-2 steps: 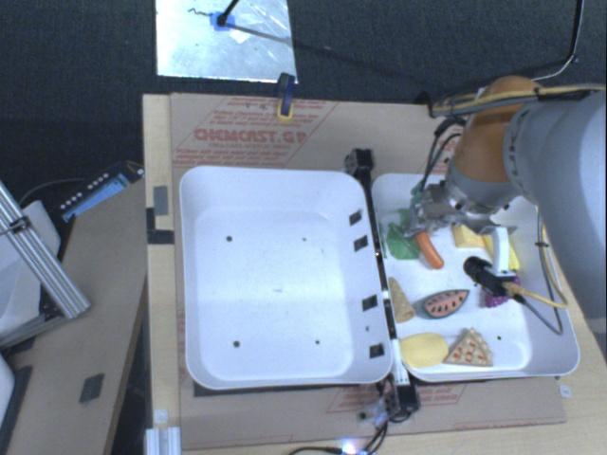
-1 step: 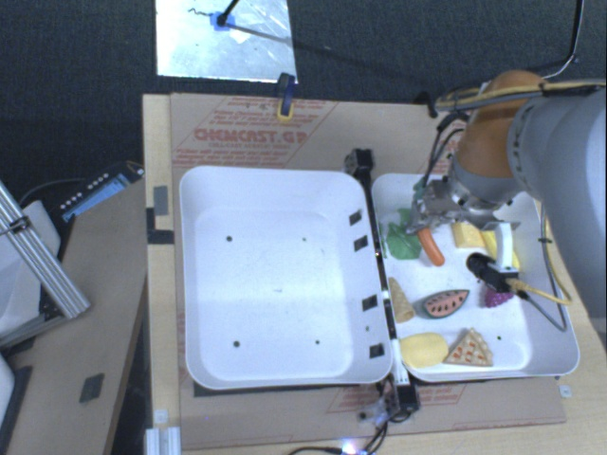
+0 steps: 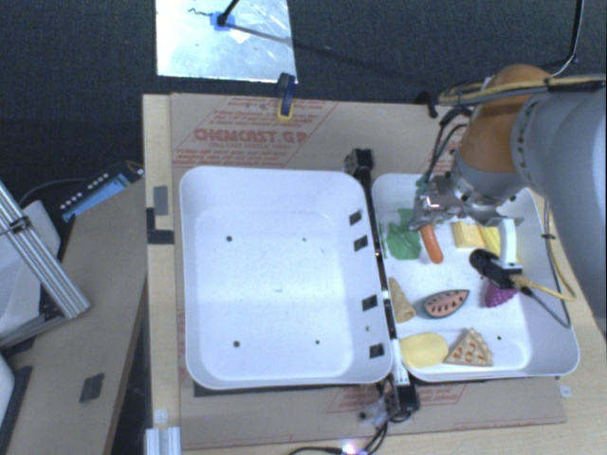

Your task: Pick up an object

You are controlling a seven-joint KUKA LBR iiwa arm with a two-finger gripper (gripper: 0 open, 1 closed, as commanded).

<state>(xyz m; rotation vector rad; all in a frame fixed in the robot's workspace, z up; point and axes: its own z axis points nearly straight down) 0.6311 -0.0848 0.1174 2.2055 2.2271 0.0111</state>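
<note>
Orange, the carrot (image 3: 432, 245) is lying in the right bin (image 3: 550, 354), just right of a green leaf (image 3: 402, 239). We are seeing our gripper (image 3: 429, 208) hanging right above the carrot's upper end; how far its jaws are parted we cannot tell. Nearer us, a watermelon slice (image 3: 445, 302), a pizza slice (image 3: 469, 349) and a yellow piece (image 3: 424, 351) are sitting apart.
</note>
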